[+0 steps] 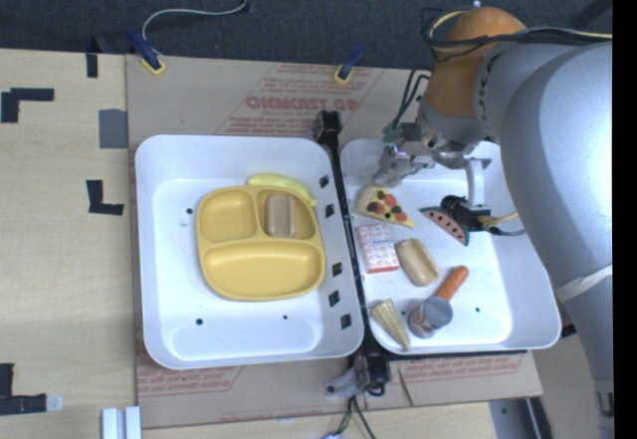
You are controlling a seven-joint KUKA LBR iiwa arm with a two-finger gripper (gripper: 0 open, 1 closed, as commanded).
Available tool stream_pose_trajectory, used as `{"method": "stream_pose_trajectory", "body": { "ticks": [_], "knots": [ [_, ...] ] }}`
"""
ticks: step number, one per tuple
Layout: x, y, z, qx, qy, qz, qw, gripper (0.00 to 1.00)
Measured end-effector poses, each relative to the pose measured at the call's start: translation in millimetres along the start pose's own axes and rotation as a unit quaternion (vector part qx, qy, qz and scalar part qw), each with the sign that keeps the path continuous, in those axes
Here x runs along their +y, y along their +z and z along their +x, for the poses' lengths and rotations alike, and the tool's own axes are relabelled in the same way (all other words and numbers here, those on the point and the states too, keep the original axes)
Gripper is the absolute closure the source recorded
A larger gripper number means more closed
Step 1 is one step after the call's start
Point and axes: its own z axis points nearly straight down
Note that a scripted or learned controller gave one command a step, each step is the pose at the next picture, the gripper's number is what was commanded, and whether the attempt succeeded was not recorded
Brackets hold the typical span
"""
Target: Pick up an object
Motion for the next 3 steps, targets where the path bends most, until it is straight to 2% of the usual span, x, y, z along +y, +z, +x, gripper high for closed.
{"method": "stream_pose_trajectory", "body": {
  "ticks": [1, 2, 3],
  "knots": [
    [-0.2, 0.3, 0.0, 0.000, 0.000, 0.000, 1.0000, 0.00],
    [-2.9, 14.8, -8.3, 0.001, 0.000, 0.004, 1.0000, 0.00],
    [-3.0, 15.0, 0.3, 0.000, 0.000, 0.004, 1.0000, 0.00]
  ]
}}
